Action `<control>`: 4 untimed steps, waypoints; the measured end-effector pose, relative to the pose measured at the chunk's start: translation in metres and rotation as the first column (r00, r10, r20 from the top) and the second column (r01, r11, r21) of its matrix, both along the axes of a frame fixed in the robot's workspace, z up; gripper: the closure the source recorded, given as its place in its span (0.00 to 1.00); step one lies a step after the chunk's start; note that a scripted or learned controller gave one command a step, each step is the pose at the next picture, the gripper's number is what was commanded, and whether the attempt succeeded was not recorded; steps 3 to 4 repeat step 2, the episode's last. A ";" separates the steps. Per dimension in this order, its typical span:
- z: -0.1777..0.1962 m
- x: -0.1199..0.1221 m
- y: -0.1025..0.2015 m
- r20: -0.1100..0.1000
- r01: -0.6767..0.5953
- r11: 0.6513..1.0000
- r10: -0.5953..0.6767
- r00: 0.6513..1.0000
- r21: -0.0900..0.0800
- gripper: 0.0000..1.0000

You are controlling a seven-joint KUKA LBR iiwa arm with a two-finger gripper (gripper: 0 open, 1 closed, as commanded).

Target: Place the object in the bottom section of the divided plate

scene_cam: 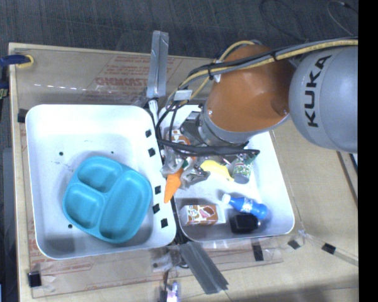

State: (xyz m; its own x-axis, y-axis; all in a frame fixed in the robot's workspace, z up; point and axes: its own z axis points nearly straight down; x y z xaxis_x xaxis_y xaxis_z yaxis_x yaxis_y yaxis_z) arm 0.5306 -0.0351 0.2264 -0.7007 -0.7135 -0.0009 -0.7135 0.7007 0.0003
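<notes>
You're looking at a turquoise-blue divided plate (107,198) sitting in the white left bin (44,131). In the white right bin (283,200) you have an orange carrot-shaped toy (171,186), a yellow piece (215,168), a blue bottle with a white cap (246,206), a black block (243,223) and a brown-and-white printed packet (202,214). Your arm (321,99) is grey with black KUKA lettering, its band (246,96) orange, with yellow and black cables along it. The counter (82,74) is tan with faded red print.
</notes>
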 end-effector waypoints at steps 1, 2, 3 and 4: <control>-0.026 0.036 0.048 -0.002 -0.370 0.929 0.370 0.929 0.002 1.00; -0.026 0.036 0.047 -0.003 -0.368 0.930 0.368 0.930 0.002 0.00; -0.026 0.036 0.047 -0.003 -0.368 0.930 0.368 0.930 0.002 0.00; -0.026 0.036 0.047 -0.003 -0.368 0.930 0.368 0.930 0.002 0.00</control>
